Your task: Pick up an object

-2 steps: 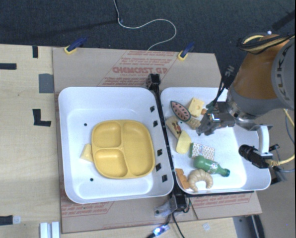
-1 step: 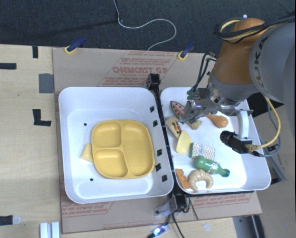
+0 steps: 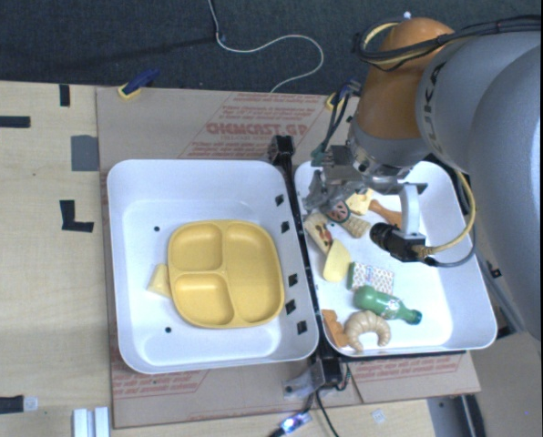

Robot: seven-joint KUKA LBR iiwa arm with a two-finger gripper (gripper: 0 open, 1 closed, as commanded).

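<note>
My grey arm w/ the orange band comes in from the right of the frame, wrist bent down over the upper left part of the right-hand shallow white bin (image 3: 476, 330). My gripper (image 3: 331, 198) sits low amid the small stuff there; whether it's wide, narrow or holding anything, I can't tell, the wrist body and cabling block it.

Candidates lie in that bin, centre to lower part: a pale yellow plastic wedge like cheese (image 3: 337, 262), a green plastic bottle-shaped toy (image 3: 387, 304), a tan plastic croissant (image 3: 370, 328), a small white patterned packet (image 3: 373, 276). Just below the gripper is a small brownish toy piece (image 3: 321, 236), too small to identify.

My judgement: all look light, stiff, hollow plastic, smooth so prob. slippery. The wedge seems easiest, taken across its flat sides; the bottle across its body, not the neck.

Left-hand white bin (image 3: 130, 189) holds a yellow divided plastic plate (image 3: 226, 274), well apart from the gripper.
</note>
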